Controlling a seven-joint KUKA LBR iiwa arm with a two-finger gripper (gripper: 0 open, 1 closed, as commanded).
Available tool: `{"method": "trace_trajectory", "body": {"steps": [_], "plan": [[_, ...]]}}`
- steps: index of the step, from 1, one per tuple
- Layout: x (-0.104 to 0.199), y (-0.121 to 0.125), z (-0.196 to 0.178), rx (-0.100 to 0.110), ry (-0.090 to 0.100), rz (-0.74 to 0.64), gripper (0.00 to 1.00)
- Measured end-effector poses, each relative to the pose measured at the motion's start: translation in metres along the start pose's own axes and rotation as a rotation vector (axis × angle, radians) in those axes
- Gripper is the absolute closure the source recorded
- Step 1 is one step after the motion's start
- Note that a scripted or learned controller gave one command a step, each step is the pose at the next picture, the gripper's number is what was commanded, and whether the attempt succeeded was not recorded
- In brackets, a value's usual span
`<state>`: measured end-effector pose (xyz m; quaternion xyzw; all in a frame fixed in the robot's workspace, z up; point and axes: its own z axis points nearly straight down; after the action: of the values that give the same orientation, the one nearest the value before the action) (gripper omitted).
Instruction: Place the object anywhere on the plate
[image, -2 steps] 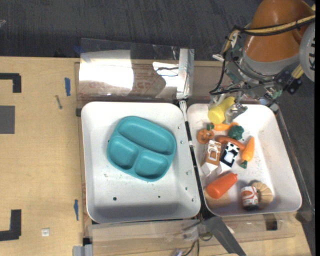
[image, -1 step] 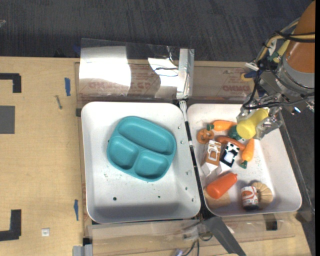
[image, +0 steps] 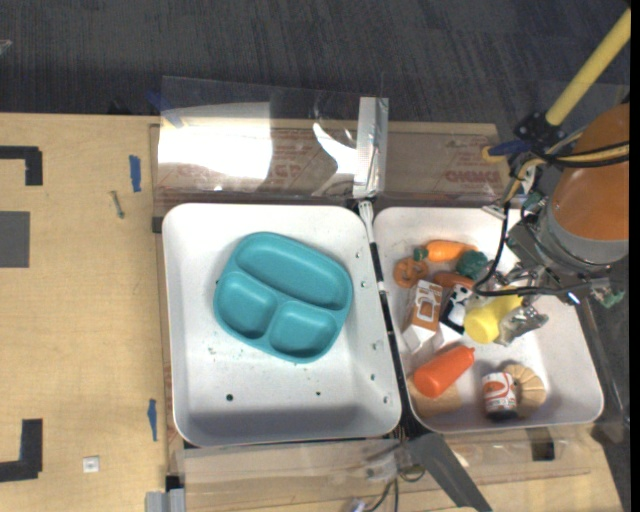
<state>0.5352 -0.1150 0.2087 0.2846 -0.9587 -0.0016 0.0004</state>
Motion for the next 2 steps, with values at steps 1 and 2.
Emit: {"method": "trace_trajectory", "body": {"steps": [1,2], "plan": [[-0.080,-0.003,0.023,0.003,-0.006,-0.051,1.00],[-0.093,-0.026,-0.061,0.012,-0.011,-0.354,1.00]]}}
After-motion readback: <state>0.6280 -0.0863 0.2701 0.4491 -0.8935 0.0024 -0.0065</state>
